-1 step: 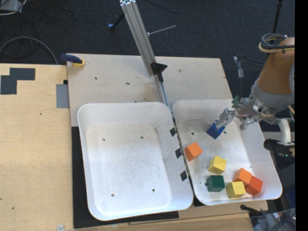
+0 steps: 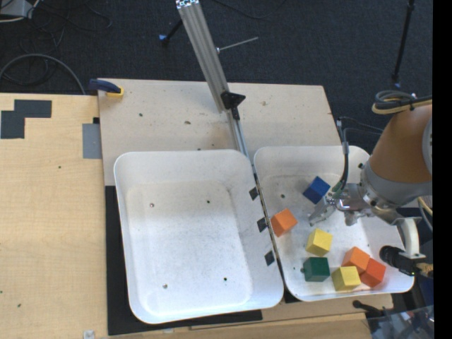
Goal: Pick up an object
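The right bin (image 2: 282, 164) holds several coloured cubes: a blue cube (image 2: 317, 189), an orange cube (image 2: 284, 222), a yellow cube (image 2: 319, 242), a green cube (image 2: 316, 268), and a cluster of a second yellow cube (image 2: 346, 277), an orange cube (image 2: 357, 257) and a red cube (image 2: 375, 272). My gripper (image 2: 333, 215) hangs over the middle of this bin, just right of the blue cube and above the first yellow cube. Its fingers (image 2: 317, 217) stand spread and open, with nothing between them.
The left bin (image 2: 141, 182) lies beside the right one, with a ridge and black clips between them. A slanted metal pole (image 2: 208, 55) rises behind the bins. The arm's orange band (image 2: 402, 150) covers the right bin's far right side.
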You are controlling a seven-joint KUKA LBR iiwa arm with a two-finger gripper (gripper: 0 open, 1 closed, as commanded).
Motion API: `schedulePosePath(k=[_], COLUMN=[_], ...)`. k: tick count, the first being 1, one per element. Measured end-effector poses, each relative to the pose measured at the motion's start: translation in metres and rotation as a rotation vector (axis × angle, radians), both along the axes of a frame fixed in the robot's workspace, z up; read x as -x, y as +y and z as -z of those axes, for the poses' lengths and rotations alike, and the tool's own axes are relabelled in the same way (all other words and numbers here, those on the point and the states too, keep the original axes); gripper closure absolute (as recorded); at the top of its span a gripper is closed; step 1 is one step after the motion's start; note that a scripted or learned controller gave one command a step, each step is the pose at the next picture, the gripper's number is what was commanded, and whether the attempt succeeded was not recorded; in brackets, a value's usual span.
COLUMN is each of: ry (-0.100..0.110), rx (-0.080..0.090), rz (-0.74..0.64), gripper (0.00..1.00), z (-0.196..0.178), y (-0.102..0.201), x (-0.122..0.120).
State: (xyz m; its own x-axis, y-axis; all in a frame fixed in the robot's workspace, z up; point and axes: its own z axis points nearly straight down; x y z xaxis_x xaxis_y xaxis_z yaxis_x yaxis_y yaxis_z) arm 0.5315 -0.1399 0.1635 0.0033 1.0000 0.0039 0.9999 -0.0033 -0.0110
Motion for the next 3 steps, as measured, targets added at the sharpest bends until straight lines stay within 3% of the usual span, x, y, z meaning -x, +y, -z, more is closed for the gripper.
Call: schedulePosePath(k=[1,2,3], ry=[-0.016,-0.017,-0.009], rx=[0.006,0.006,0.003], rz=[0.002,-0.006,-0.01], gripper=[0.0,0.0,0.0], z=[-0.126,-0.225,-0.19], y=[-0.015,-0.007,0.045], x=[0.045,0.044,-0.029])
